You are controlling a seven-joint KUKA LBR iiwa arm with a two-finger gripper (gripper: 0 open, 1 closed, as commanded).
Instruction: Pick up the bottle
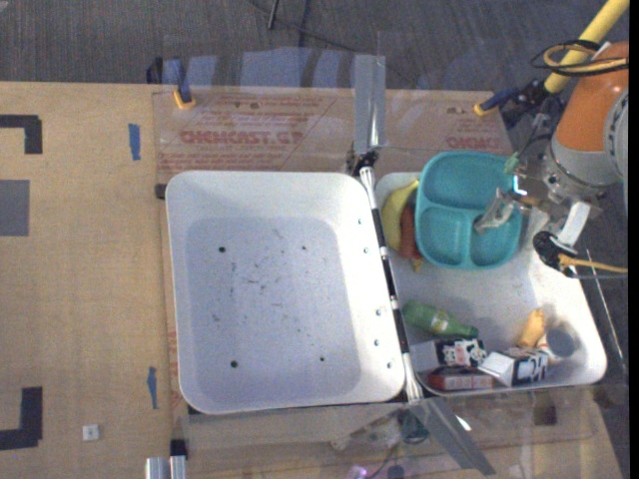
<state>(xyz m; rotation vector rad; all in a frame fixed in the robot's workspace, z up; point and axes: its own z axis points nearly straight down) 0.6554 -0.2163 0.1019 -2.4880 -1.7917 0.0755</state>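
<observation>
From above, the green bottle lies on its side on the floor of the right bin, near that bin's left wall and just above a small black-and-white carton. The arm comes in at the upper right, and its gripper hangs over a teal divided tray at the top of the same bin, well apart from the bottle; whether it is spread or pressed together cannot be told here, and nothing shows between its tips. A yellow banana sits beside the tray's left edge. More small cartons crowd the bin's lower edge. The left bin sits alongside.
</observation>
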